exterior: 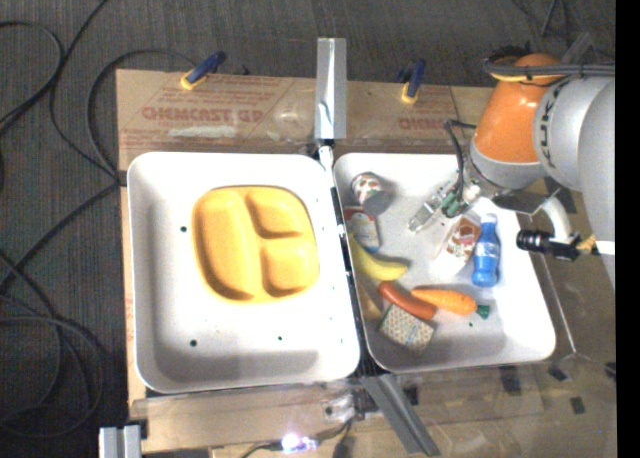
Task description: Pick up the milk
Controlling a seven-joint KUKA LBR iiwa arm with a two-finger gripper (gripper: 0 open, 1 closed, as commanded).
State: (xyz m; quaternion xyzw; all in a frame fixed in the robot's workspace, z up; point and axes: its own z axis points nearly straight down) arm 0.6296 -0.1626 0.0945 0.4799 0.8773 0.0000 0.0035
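The right bin (520, 331) holds a small white carton with red print (463, 238), which looks like the milk; it lies next to a blue bottle (486, 252). A second white and blue carton (363, 230) lies by the bin's left wall. My gripper (432, 210) hangs over the bin's upper middle, just up and left of the red-printed carton, pointing down-left. Its fingers look open, with nothing between them. The arm's orange band (515, 126) is at the upper right.
The right bin also holds a round can (366, 188), a banana (382, 266), a sausage (406, 301), a carrot (447, 300) and a waffle-like square (405, 327). In the left bin (160, 326) sits a yellow sectioned tray (256, 242). A metal divider post (330, 96) stands between the bins.
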